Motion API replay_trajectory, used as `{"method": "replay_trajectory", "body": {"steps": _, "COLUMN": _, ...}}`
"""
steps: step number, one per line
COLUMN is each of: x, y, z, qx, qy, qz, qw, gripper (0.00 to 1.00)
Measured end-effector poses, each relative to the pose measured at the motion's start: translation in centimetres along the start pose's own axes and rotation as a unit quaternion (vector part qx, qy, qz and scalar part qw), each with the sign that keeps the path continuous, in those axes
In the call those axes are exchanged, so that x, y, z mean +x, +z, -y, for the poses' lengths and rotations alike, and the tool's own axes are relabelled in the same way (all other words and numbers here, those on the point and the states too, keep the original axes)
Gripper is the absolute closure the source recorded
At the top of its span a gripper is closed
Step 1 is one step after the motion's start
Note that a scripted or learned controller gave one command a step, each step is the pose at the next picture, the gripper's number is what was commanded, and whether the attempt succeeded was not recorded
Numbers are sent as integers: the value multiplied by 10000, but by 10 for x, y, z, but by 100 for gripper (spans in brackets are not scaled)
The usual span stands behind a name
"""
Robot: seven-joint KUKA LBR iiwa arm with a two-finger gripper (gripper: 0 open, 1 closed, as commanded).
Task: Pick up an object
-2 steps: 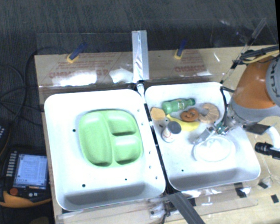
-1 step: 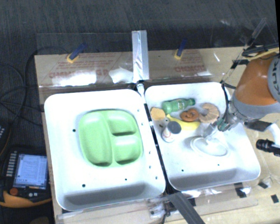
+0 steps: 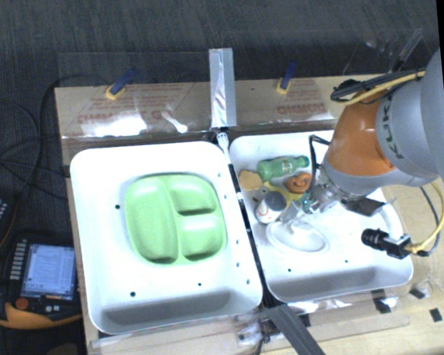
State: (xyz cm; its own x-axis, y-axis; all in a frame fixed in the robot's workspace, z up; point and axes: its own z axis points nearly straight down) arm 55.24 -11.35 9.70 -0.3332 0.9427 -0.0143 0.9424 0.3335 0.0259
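The right bin holds a cluster of small objects in its far left part. A green bottle lies on its side at the back, with an orange-brown piece just in front of it. A tan piece and a grey rounded object lie near the bin's left wall. A clear glass-like object rests nearer the front. My gripper is low over the cluster, just right of the grey object and in front of the orange-brown piece. I see nothing held in it.
The left bin holds a green divided plate in its middle. A metal divider strip runs between the two bins at the back. The arm's orange band hangs over the right bin's back right part.
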Motion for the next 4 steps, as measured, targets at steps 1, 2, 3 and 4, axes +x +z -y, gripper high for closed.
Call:
{"method": "replay_trajectory", "body": {"steps": 1, "x": 52, "y": -192, "z": -31, "qx": 158, "qy": 1626, "qz": -30, "qw": 9866, "gripper": 100}}
{"method": "replay_trajectory", "body": {"steps": 2, "x": 52, "y": -192, "z": -31, "qx": 158, "qy": 1627, "qz": -30, "qw": 9866, "gripper": 0}}
{"method": "replay_trajectory", "body": {"steps": 3, "x": 39, "y": -84, "z": -37, "qx": 169, "qy": 1854, "qz": -36, "qw": 9825, "gripper": 0}}
{"method": "replay_trajectory", "body": {"steps": 4, "x": 109, "y": -86, "z": -1, "qx": 165, "qy": 1433, "qz": -52, "qw": 9895, "gripper": 0}}
